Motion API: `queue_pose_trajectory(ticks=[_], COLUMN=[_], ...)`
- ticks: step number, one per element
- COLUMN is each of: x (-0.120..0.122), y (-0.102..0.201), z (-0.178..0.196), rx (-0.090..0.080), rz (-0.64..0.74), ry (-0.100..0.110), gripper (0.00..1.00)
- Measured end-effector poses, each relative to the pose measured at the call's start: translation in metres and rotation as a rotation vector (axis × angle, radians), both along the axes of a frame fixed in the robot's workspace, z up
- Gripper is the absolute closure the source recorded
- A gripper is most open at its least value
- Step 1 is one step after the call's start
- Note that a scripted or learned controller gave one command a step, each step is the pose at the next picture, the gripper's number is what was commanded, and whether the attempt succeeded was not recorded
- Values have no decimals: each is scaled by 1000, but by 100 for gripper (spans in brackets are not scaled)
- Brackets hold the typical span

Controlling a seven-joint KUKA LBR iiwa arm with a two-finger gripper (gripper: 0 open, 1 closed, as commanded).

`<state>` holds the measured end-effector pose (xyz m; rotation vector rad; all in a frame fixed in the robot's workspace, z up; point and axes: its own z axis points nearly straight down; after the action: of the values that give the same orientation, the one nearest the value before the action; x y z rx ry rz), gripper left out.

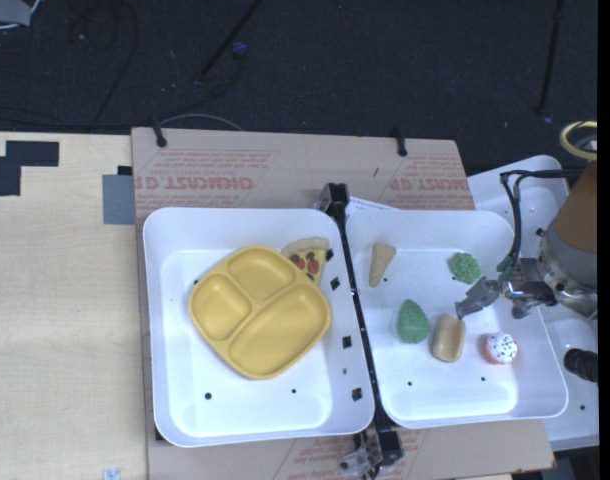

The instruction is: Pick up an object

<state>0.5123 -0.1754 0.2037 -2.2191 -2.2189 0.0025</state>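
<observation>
Tan bread piece lies just left of the seemingly unclenched, unladen hand

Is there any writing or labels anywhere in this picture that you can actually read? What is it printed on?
"CHEM257.GP" or close to it, in red letters, upside down from this view: on the cardboard sheet under the bins, left of centre; the exact letters are blurred.
The same red print again on the cardboard's right part, partly cut off by the right bin.
Faint red print on the cardboard's bottom edge: too blurred to read.
The toys and the yellow tray: no writing.

Grey arm; orange band; black cable looped above wrist
</observation>
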Motion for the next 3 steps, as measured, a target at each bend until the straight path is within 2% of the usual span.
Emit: queue_pose_trajectory(ticks=[2, 3], x=[-1, -2], y=[-12, -11], z=[-94, -117], rx=[1, 1], rz=[0, -1], ry=[4, 0], gripper=[0, 0])
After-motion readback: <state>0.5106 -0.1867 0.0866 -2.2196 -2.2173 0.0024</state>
